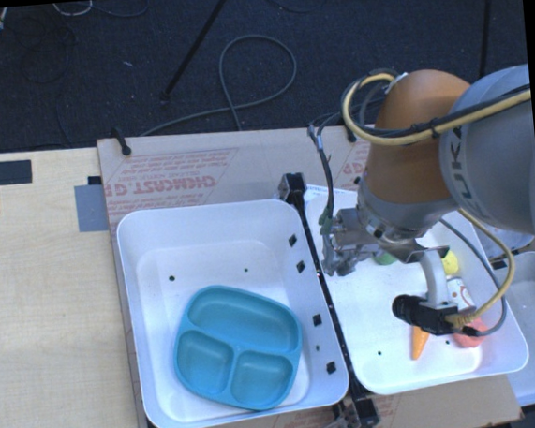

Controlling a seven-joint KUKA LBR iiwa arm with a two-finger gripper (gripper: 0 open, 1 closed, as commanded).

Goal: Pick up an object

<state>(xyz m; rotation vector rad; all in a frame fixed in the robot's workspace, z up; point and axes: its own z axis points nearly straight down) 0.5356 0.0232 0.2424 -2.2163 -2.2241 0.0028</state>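
**Arm posed over right bin; tool state undetermined**

Arm [488, 159], grey, enters from the right at height, and its orange band [420, 137] bulks above the far half of the right bin [452, 369]. The wrist angles down and left. The tool [340, 248] sits low by that bin's left wall, close to the divider between the bins. Whether the tool is apart or together cannot be told from this angle, and nothing is seen clamped in it.

Candidate objects lie in the right bin. An orange piece [418, 342] and a red piece [469, 334] sit near the near-right corner. A yellow piece [451, 262] and a green piece [385, 257] lie partly hidden under the wrist.

The left bin [136, 268] holds a blue divided plate [238, 346], lying flat toward its near side. Both bins rest on the counter [43, 324].
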